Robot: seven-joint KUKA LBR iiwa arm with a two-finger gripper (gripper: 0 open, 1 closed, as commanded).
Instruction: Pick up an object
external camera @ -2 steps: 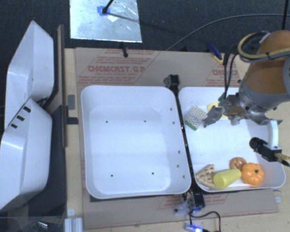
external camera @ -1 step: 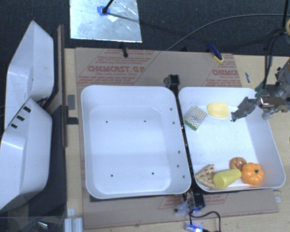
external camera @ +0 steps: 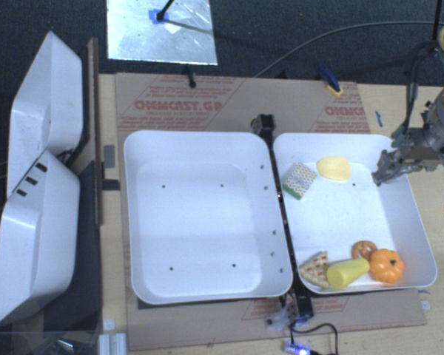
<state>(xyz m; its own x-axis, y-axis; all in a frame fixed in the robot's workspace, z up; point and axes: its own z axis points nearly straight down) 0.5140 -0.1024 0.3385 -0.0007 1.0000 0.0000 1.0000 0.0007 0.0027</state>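
The right bin (external camera: pixel 353 265) holds a yellow oval object (external camera: pixel 333 168) and a green-and-white patterned block (external camera: pixel 299 180) near its far side. Along its near edge lie a pizza-slice toy (external camera: pixel 315 268), a yellow cylinder (external camera: pixel 346 272), a small brown round object (external camera: pixel 363 249) and an orange pumpkin-like toy (external camera: pixel 386 265). My gripper (external camera: pixel 385 168) hangs over the right bin's far right edge, to the right of the yellow oval. Nothing shows between its fingers.
The left bin (external camera: pixel 200 213) sits beside the right one, joined along a black hinge strip (external camera: pixel 281 213). Two spare white bins (external camera: pixel 37 168) lean at the far left. A shiny metal plate (external camera: pixel 161 19) lies beyond the bench. Cables run along the top right.
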